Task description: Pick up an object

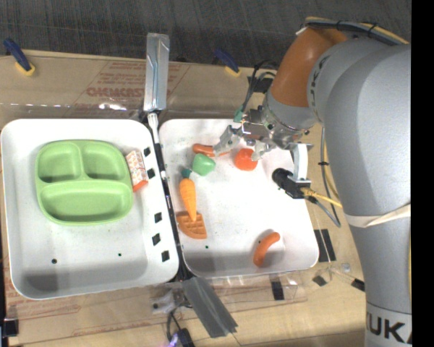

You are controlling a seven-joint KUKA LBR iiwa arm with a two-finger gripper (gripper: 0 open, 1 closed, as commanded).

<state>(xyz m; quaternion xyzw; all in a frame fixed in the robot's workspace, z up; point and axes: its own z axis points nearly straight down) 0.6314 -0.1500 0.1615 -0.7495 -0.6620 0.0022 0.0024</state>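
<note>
So far nothing is lifted: every object lies on a bin floor, and the whole pick is left to do. Largest in view, the arm (362,121) reaches in over the right bin (296,230), and its pincer (244,137) hangs low at that bin's far side, just beside a round orange-red piece (246,159) and a small orange piece (202,150). Whether the pincer is spread or pressed together, I cannot tell; nothing is visibly between its tips. My judgement is that the orange-red piece is the likeliest target, being nearest.

On the bench (72,78), the left bin (22,251) holds a green divided plate (83,181), with a small patterned packet (136,168) touching the plate's right edge.

The right bin also holds a carrot (188,197) whose tip rests at an orange waffle-like piece (192,226), a green piece (202,165) just above the carrot, and an orange sausage shape (266,247) near the front wall, well apart from the others.
</note>
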